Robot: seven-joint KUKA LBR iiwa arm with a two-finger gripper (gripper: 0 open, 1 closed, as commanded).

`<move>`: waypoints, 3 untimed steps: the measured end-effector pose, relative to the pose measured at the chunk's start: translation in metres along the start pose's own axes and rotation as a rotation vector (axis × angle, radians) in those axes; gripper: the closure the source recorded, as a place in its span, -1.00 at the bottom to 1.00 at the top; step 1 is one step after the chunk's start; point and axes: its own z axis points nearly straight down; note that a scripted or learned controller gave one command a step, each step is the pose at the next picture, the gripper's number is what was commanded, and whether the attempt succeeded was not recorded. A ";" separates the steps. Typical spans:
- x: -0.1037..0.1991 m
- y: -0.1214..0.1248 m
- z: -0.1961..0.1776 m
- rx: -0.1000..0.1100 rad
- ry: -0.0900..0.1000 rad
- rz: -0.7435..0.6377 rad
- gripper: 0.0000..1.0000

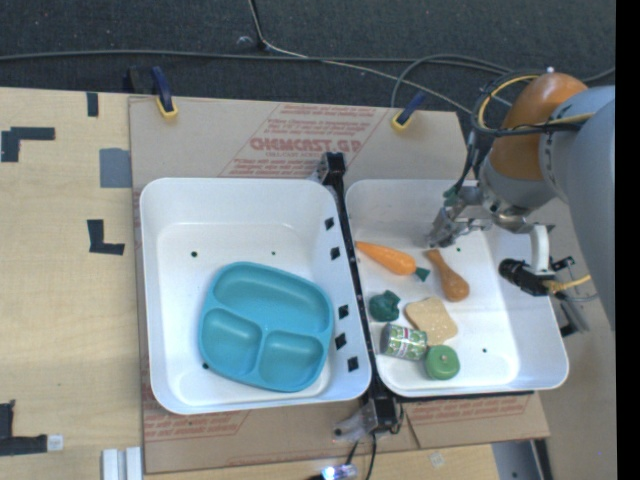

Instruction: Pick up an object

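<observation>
The right bin [520, 363] holds an orange carrot [386, 257], a brown drumstick-shaped piece [447, 273], a dark green leafy piece [383, 305], a tan bread slice [431, 319], a small green-labelled can [403, 343] and a green round item [441, 363]. My gripper [449, 227] hangs low over the far middle of this bin, just above and right of the carrot and close to the top end of the drumstick piece. Nothing shows clearly between its tips.
The left bin [160, 228] carries a blue divided plate [265, 326]. A black divider [345, 268] runs between the bins. Cables loop over the arm at the upper right, and clamps [163, 100] hold the cardboard at the back.
</observation>
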 end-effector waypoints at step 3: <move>0.007 0.010 -0.149 0.001 0.004 0.002 1.00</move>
